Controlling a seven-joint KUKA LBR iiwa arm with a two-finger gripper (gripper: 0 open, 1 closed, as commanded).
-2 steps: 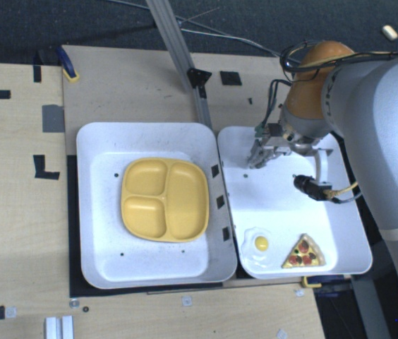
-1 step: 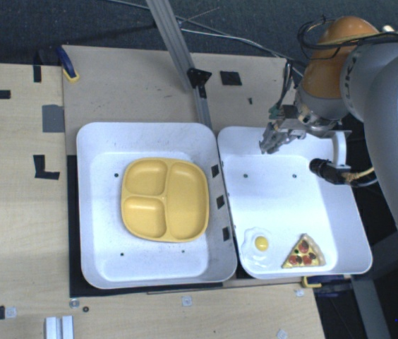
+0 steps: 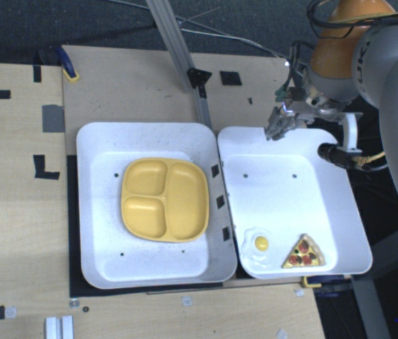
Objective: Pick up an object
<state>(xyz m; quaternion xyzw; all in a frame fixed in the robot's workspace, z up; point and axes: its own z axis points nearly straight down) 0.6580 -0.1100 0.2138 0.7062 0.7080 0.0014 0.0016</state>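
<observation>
Grey hand hangs at the right bin's far rim.

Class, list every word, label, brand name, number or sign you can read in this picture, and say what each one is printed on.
None can be read. The yellow plate, fried egg, pizza slice and both white bins carry no lettering. Dark marks on the grey arm are too blurred to read.

A wooden desk carries two shallow white bins, the left bin and the right bin touching along their inner edges. Black tape marks dot the desk's left part, and a blue-and-yellow clamp sits at its far edge. A grey metal strut slants down to a black bracket behind the bins.
</observation>
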